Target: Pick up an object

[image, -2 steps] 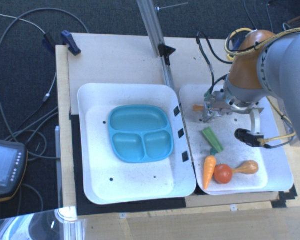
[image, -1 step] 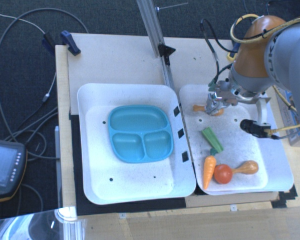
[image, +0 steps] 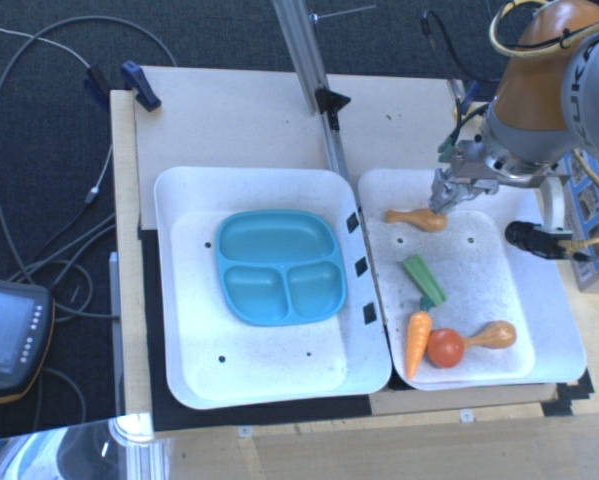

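While gripper [image: 445, 204] was poised: over drumstick [image: 419, 219], upper part of right bin [image: 539, 298]
Grip state: could not be told; nothing seen held
Risk: thin bone end could be missed, drumstick nudged aside
Cause: off-centre closure

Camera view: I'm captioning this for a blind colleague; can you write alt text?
A grey-and-orange robot arm's gripper hangs over a tan drumstick toy in the right bin, which also holds a green block, carrot, tomato and a second drumstick. The left bin holds a blue divided plate.
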{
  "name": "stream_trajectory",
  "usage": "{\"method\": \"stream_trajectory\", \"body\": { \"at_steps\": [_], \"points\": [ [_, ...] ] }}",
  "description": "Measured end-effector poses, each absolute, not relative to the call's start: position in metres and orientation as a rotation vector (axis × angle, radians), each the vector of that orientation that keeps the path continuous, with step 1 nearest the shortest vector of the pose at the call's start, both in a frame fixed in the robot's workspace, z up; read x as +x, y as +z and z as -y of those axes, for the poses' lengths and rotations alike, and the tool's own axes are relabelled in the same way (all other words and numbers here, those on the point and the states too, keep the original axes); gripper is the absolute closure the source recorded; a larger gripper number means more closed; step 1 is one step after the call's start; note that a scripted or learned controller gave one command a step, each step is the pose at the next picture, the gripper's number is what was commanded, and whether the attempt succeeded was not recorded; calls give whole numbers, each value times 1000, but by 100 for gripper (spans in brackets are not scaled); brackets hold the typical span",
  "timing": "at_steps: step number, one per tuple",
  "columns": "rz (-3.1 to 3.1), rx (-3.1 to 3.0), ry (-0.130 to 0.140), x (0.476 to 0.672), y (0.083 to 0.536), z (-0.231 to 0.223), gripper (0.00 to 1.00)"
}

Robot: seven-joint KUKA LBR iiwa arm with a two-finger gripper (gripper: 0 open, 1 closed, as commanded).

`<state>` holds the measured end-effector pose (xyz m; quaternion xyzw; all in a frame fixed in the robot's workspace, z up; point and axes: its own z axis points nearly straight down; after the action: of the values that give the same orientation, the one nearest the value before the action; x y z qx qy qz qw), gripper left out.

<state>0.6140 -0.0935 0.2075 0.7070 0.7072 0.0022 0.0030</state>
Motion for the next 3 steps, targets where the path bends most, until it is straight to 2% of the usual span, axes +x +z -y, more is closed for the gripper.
{"method": "stream_trajectory", "body": {
  "at_steps": [1, 3],
  "points": [
    [-2220, 2217, 5, 615, 237, 93, 100],
    [-2232, 2218, 1, 586, 239, -1, 100]
  ]
}}
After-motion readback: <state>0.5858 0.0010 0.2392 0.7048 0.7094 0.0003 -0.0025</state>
